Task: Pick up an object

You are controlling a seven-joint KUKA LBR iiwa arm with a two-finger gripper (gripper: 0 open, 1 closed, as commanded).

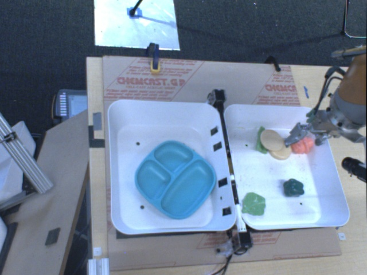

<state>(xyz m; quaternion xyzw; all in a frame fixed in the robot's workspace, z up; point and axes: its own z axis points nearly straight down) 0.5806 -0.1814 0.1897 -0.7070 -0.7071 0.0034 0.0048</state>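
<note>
- Dark carpet surrounds a bench (189, 73) covered with a printed cardboard sheet; a shiny square plate (136, 16) lies on the floor beyond it.
- Two white bins sit side by side on the cardboard, touching along a black-clipped seam.
- Left bin (123, 116): a blue divided tray (175, 178) lies flat, near the middle and toward the near wall.
- Right bin (327, 211): a tan disc (276, 143) rests over a pale green piece (261, 141) near the far left part.
- An orange-red object (304, 145) lies just right of the disc, touching or nearly touching it.
- A dark green lump (293, 187) sits alone toward the near right.
- A light green lump (253, 203) lies in the near left corner, close to the seam.
- Arm (351, 96) reaches in from the right, over the right bin's far right side.
- Gripper (302, 134) is low over the orange-red object and the disc's right edge; whether it is open or closed I cannot tell, and nothing is clearly seen held.
</note>
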